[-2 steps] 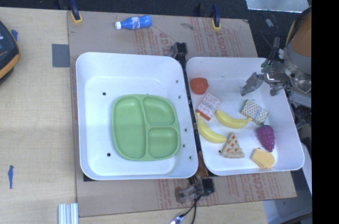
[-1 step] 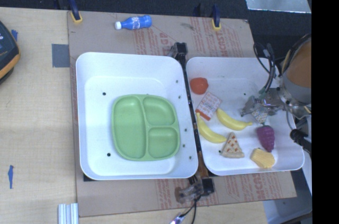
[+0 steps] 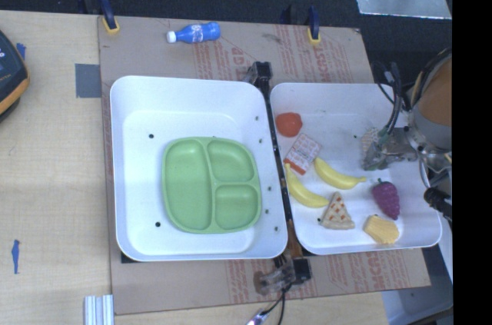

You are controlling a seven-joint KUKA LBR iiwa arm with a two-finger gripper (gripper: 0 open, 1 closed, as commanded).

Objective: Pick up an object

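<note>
Pale wooden tabletop under brown cardboard, two white bins side by side. Left bin: green divided plate. Right bin: red tomato, small packet, two bananas, pizza slice, purple grapes, yellow piece. Gripper low at right side of right bin, just above grapes; fingers' state impossible to tell. Blue bottle lying on cardboard behind bins.
</note>
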